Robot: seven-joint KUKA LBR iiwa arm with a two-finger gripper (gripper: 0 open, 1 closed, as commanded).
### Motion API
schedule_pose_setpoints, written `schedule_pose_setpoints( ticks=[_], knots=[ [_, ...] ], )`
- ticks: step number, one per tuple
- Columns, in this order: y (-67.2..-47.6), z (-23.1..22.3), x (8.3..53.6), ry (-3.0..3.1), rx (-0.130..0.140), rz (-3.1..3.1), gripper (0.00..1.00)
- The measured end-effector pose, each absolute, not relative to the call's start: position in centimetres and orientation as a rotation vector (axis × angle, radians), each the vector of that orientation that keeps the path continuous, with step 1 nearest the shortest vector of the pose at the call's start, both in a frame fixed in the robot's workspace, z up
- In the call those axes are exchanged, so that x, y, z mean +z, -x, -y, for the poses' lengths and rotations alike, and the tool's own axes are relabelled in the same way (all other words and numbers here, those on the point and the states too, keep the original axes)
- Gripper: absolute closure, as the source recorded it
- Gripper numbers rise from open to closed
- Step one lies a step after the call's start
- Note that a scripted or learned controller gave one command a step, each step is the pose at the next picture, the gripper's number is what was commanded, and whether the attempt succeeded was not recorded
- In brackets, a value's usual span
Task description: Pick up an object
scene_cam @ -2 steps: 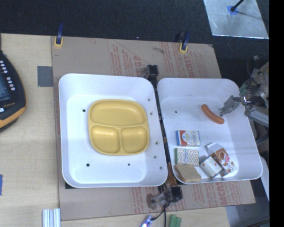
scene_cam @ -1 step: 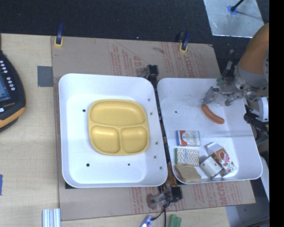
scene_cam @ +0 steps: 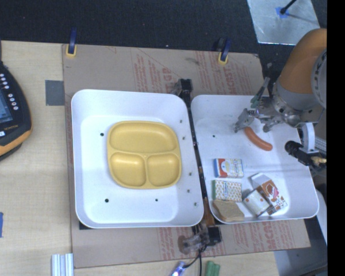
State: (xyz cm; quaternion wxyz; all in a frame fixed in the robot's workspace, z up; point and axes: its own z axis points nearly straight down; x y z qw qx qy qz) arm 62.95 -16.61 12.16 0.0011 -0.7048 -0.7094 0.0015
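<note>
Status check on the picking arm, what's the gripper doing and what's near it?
Gripper low in right bin, jaws spread, holding nothing. Hot dog lies just beside it, not gripped. Small packets cluster nearer the front, clear of the jaws.

Light wooden bench top [scene_cam: 29,200], brown cardboard sheet [scene_cam: 138,68] clamped at its far edge, dark carpeted floor [scene_cam: 132,10] beyond, pale floor patch [scene_cam: 276,16] marked with blue tape.
</note>
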Motion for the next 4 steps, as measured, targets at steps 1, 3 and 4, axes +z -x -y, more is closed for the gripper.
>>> schedule_pose_setpoints(
  ticks=[1, 3, 4],
  knots=[
    [-62.4, 21.2, 9.2, 2.216, 0.004, 2.22, 0.0],
    [-50.0, 21.2, 11.9, 2.215, 0.005, 2.226, 0.0],
    [-56.8, 21.2, 11.9, 2.216, 0.002, 2.225, 0.0]
  ],
)
